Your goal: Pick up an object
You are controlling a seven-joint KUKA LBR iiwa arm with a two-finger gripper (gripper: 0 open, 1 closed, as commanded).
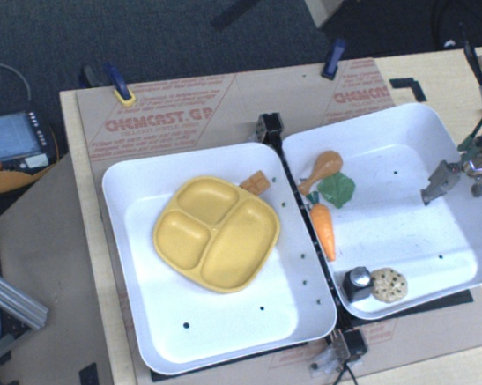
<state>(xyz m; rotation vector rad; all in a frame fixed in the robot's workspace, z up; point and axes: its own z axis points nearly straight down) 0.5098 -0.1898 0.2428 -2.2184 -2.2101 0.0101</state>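
In the right bin point(445, 127), several small objects lie along the left side. A tan drumstick-shaped toy point(321, 170) lies at the top, touching a green leafy piece point(338, 189). Below them is an orange carrot point(323, 230). Near the front edge sit a speckled cookie point(387, 284) and a small black and grey piece point(358, 282). My gripper point(442, 182) hangs over the right part of this bin, well right of these objects, and nothing shows in its grasp.
The left bin point(151, 315) holds a yellow divided plate point(216, 232), with a small brown block point(256, 182) at its upper right edge. A black divider point(300, 214) runs between the bins. A teach pendant point(5, 145) lies off the bench at far left.
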